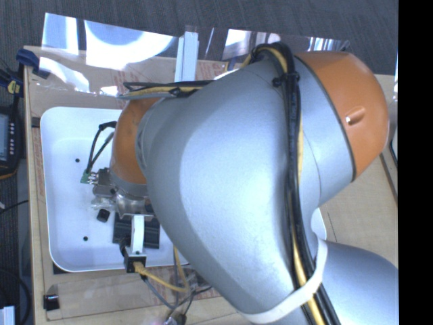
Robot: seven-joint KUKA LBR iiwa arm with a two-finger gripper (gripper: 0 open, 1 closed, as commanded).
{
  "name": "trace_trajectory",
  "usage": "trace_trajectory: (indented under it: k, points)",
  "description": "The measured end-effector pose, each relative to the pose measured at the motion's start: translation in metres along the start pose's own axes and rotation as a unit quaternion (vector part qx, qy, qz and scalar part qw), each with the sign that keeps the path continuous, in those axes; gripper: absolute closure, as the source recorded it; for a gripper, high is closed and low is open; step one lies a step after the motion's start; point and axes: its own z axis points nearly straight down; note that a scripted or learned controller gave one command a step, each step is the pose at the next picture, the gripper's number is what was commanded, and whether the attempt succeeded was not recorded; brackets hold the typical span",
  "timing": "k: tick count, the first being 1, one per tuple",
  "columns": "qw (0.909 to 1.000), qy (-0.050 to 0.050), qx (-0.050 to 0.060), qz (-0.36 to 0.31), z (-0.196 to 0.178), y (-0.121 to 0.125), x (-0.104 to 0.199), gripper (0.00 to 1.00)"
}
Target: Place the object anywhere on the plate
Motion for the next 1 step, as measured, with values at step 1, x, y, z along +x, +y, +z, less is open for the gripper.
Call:
trace_trajectory:
  k: [1]
  points:
    - [0.9984,0.0,0.0,0.057,-0.2142,-0.0361,-0.034,1.0]
